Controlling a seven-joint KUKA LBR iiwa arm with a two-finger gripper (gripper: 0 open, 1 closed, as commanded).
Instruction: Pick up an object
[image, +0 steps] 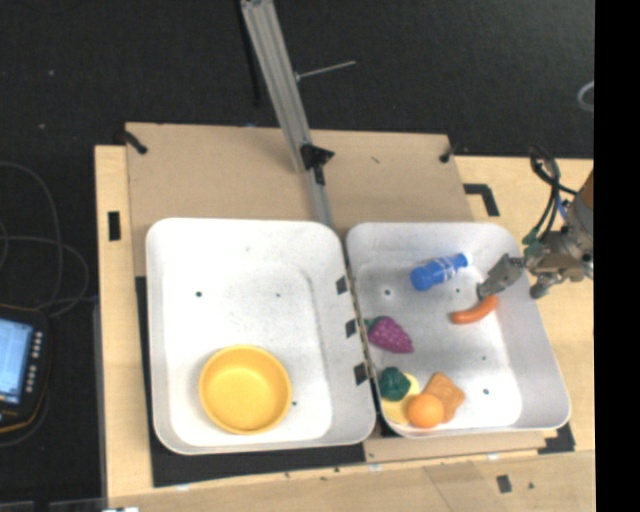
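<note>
Bench (230, 180) — tan board; two white bins side by side: left bin (170, 300), right bin (530, 370).

Two white bins, the left (180, 250) and the right (530, 370), look like smooth matt plastic, lightly speckled. A yellow bowl (245, 388) has a soft plastic sheen. The blue bottle (437, 271), orange carrot-shaped toy (472, 313) and purple grape cluster (389, 334) appear to be moulded plastic. The bench top (250, 180) reads as matt brown board, the slanted pole (280, 85) as brushed grey metal.
</note>
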